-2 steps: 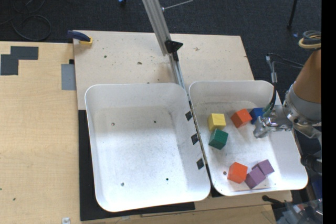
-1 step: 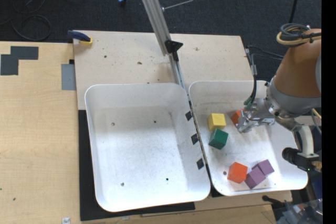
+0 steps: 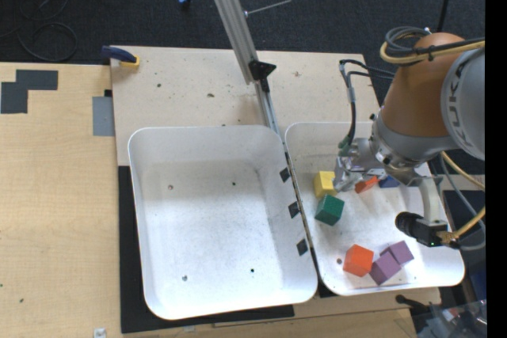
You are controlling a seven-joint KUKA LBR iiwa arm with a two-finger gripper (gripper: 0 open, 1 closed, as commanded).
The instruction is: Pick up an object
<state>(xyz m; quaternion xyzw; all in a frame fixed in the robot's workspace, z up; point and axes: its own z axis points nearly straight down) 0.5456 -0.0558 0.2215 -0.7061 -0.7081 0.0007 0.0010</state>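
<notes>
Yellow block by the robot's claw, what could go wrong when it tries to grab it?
The gripper sits right beside the yellow block, and the green block is close below. It might nudge the yellow one away instead of catching it, or bump the green one. The yellow block also lies near the wall of the right bin, so it could get pushed against that wall.

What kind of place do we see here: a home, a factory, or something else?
Most likely a robotics lab. A robot arm reaches over two white bins on a wooden bench; small colored blocks, such as a green block, lie in the right one, and loose cables run over the dark floor.
</notes>
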